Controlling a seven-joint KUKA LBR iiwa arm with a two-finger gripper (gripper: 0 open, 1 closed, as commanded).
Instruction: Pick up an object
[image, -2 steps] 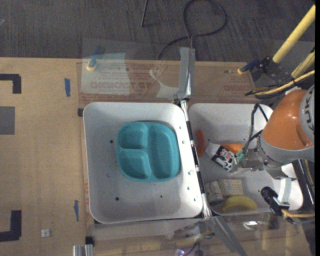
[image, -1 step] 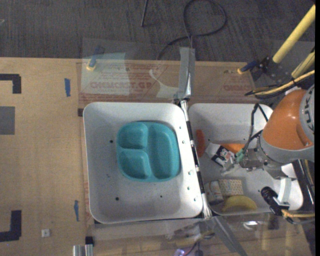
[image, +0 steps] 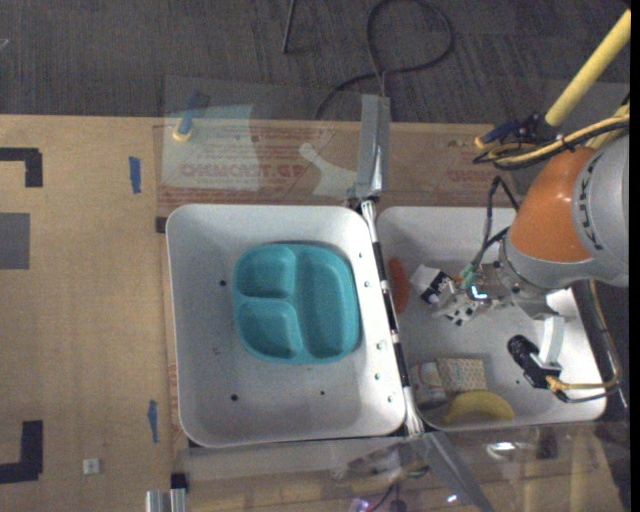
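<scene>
My gripper (image: 455, 303) hangs low over the middle of the right bin (image: 500, 232), with the grey and orange arm reaching in from the right. A slim orange object (image: 398, 283) lies just left of it, against the bin's left wall. A yellow banana (image: 478, 407) rests at the bin's near edge. Beside the banana sits a pale patterned block (image: 452, 376). Nothing can be made out between the gripper's tips from this slant.
The left bin (image: 200, 380) holds a teal divided plate (image: 297, 301) in its middle. A metal divider (image: 385, 320) separates the two bins. Cardboard and a clear plastic sheet (image: 250, 155) lie behind the bins.
</scene>
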